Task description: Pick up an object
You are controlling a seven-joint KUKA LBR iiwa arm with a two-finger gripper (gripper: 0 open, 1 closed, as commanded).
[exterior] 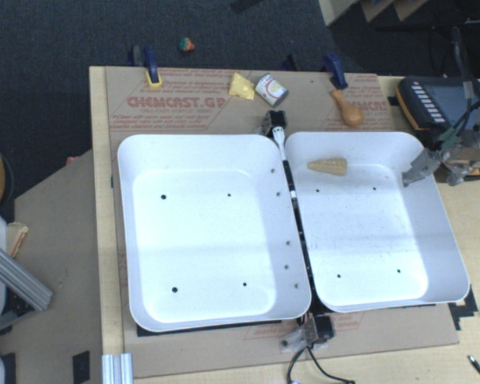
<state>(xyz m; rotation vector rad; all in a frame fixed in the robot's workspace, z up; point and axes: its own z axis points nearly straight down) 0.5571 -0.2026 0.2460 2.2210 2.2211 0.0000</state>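
Note:
A tan cone-shaped object (326,166) lies on its side near the far edge of the right bin (384,278). My gripper (420,169) shows as a grey piece at that bin's far right rim, well to the right of the cone and apart from it. I see nothing held in it.
The left bin (200,294) adjoins the right one. On the board behind the bins lie a yellow wedge (241,87), a small white box (270,90), a wooden pear-shaped piece (348,110) and a black-and-white marker (276,125). Blue clamps (151,66) hold the board. A dark device (428,102) sits at far right.

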